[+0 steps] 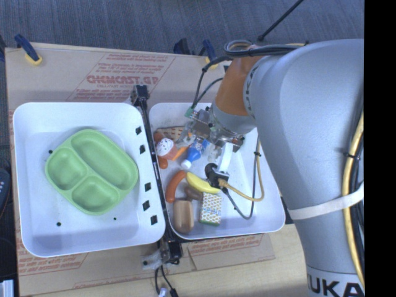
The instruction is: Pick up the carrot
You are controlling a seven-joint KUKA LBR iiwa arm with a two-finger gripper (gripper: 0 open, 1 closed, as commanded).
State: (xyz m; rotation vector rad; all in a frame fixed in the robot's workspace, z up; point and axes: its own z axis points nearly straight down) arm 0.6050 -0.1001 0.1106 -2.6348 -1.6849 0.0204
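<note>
Two white bins sit side by side on a cardboard-covered bench, seen from above at a slant. At nine o'clock the left bin (37, 228) holds a green divided plate (91, 170), which lies well apart from everything else. Toward the centre, the right bin (266, 218) holds a crowded pile of small toy foods. The big grey arm (309, 135) comes in from three o'clock and covers much of that bin's far side, its orange band (232, 91) showing above the wrist. The gripper (207, 138) hangs low over the pile at the bin's twelve o'clock end; whether it is apart or together cannot be told, since the wrist and cables hide it. The carrot (174, 154), a small orange piece, lies just at seven o'clock of the gripper, partly covered by neighbouring items, beside a white-and-red round toy (163, 146). Nearer six o'clock lie a sausage (174, 185), a banana (203, 183), a wooden block (182, 215) and a patterned packet (211, 209). Several smaller pieces under the gripper are too jumbled to name.
</note>
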